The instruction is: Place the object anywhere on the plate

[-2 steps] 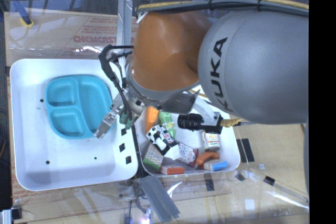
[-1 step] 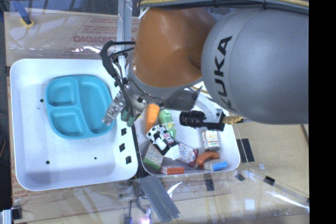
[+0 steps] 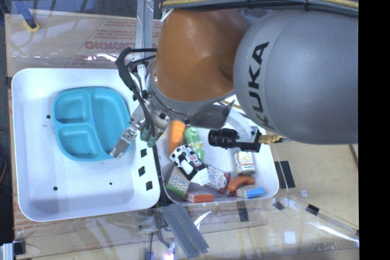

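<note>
A light blue divided plate [image 3: 85, 122] lies in the left white bin [image 3: 36, 192], toward its upper half. My gripper [image 3: 125, 143] hangs at the plate's lower right rim, just left of the wall between the bins. Nothing is visibly held there, and its tip is small and partly hidden by the wrist. The loose objects lie in the right bin [image 3: 268, 176]: an orange carrot [image 3: 176, 131], a green bottle [image 3: 194, 142], a black-and-white patterned piece [image 3: 186, 158] and a small jar [image 3: 245, 161].
The large grey and orange arm [image 3: 244, 64] covers the upper part of the right bin. More small items crowd that bin's front: a red box [image 3: 200, 196], a reddish sausage [image 3: 239, 182], a blue-and-white block [image 3: 251, 192]. Bare white floor lies below the plate.
</note>
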